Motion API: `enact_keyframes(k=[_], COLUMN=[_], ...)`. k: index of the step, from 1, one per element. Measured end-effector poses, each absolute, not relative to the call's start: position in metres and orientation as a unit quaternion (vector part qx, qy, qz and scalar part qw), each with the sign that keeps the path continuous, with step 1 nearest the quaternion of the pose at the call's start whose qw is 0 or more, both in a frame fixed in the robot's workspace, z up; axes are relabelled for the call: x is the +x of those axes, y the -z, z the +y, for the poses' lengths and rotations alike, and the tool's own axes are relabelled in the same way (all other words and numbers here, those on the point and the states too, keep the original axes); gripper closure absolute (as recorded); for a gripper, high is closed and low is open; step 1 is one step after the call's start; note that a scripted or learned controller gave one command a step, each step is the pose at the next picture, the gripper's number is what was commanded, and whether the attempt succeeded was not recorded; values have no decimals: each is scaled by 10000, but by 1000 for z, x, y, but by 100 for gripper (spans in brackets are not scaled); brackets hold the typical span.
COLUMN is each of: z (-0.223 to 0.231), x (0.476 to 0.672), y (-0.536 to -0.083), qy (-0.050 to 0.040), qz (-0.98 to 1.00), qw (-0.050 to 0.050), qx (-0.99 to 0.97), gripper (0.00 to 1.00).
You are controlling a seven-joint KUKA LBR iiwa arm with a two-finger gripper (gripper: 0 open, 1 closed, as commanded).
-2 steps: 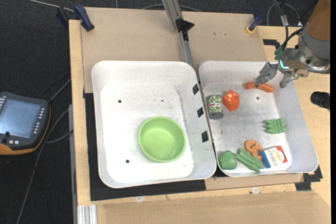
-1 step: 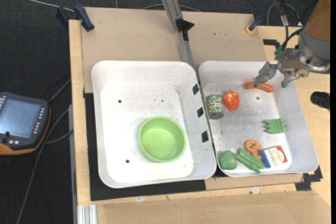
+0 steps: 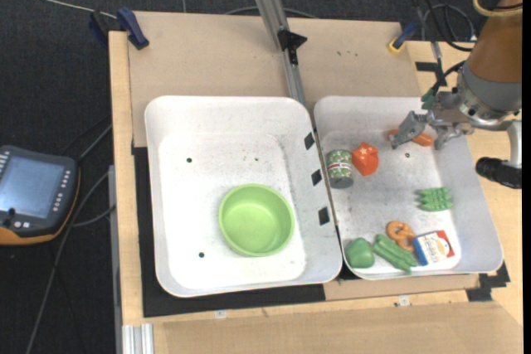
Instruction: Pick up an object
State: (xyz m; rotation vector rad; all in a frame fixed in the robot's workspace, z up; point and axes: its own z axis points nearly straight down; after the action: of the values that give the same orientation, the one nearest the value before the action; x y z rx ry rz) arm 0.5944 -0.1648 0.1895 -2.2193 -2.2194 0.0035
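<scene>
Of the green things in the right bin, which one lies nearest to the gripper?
The small ridged green piece by the right wall, below the gripper; the other green ones lie along the bin's front edge.

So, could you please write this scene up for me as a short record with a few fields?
left bin: green bowl
right bin: small can with green label, orange toy, green ridged toy, pretzel, small white and red carton, green toy vegetables
gripper: over the far part of the right bin, an orange item just under it
grasp: cannot tell
arm: enters from the right of the view
</scene>
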Motion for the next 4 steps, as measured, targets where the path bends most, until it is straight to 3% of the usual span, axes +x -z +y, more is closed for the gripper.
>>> enact_keyframes(k=[2, 3, 4], z=[-161, -161, -171], x=[587, 589, 589], y=[-93, -107, -162], qy=[-12, 7, 14], qz=[-7072, -7073, -7071], qw=[19, -7, -23], qx=[-7070, -7069, -7071], gripper=[0, 100, 100])
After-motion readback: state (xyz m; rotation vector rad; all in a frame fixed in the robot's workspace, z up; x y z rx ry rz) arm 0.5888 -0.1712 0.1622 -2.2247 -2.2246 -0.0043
